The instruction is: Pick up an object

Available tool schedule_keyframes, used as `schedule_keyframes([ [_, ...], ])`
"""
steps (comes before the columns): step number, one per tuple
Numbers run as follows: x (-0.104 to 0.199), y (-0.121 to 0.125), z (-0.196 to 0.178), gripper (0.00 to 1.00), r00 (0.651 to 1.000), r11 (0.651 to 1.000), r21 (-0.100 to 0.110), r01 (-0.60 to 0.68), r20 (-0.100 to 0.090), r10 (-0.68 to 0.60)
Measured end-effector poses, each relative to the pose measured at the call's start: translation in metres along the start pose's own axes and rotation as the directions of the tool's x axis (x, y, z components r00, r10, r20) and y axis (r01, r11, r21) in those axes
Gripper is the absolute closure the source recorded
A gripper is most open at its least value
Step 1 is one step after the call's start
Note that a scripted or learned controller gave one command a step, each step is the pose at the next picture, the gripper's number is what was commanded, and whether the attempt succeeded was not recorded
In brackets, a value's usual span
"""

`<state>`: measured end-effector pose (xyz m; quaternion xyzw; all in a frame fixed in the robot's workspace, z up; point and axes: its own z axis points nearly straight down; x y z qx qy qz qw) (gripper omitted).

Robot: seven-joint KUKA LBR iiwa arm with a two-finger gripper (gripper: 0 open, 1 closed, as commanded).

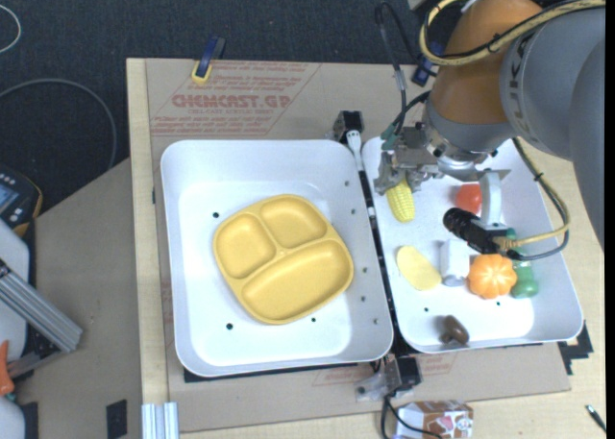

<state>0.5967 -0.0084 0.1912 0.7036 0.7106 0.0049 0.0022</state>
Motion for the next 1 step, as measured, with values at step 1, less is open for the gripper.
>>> schedule_keyframes([
  [1, 0.0586, -0.0624, -0.0718, 1.0, 1.0, 1.0, 0.008, -0.004, 0.002, 0.004],
])
